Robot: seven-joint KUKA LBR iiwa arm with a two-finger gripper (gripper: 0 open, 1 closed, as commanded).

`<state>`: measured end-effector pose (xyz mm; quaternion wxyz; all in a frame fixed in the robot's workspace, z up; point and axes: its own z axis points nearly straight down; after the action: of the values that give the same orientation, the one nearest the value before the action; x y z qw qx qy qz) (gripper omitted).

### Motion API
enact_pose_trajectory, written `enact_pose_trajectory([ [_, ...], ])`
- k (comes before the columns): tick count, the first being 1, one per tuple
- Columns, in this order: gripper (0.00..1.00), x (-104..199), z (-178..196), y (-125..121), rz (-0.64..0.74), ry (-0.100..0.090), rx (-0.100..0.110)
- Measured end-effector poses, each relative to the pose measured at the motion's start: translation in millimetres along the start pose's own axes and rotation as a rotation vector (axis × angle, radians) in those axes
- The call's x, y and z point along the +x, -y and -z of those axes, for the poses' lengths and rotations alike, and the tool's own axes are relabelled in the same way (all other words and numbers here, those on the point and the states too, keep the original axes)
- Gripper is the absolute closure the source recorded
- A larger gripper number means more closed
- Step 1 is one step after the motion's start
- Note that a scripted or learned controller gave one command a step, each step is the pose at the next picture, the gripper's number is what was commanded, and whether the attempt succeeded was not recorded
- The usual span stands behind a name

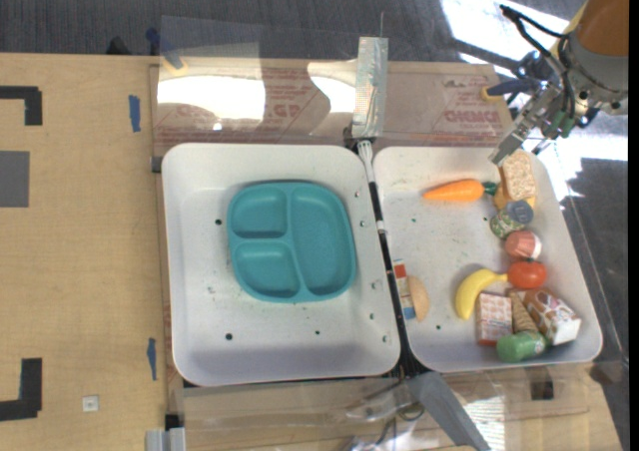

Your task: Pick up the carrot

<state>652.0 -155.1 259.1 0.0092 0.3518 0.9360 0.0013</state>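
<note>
Two shallow white bins side by side on the table (80, 239). Left bin (190, 339) holds a teal divided plate (292, 240) with three compartments, lying flat near centre. Right bin (439, 324): toy banana (474, 290) near the middle; red tomato (527, 273) just right of it; small printed cartons (519, 316) below, with a green piece (519, 345) touching them at the near rim. Bread slice (517, 179) and a blue-grey round item (519, 211) along the far right side. A beige item (415, 297) lies against the wall where the bins meet

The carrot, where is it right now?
The carrot lies in the right bin, near its far edge, just left of the bread slice.
</note>
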Motion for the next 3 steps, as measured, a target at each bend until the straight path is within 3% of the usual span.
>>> enact_pose_trajectory([
  [1, 0.00, 2, -8, 1, -0.001, -0.012, 0.007],
  [2, 0.00, 42, -159, 1, 0.053, -0.007, 0.003],
  [3, 0.00, 27, -170, -26, -0.011, -0.041, 0.038],
])
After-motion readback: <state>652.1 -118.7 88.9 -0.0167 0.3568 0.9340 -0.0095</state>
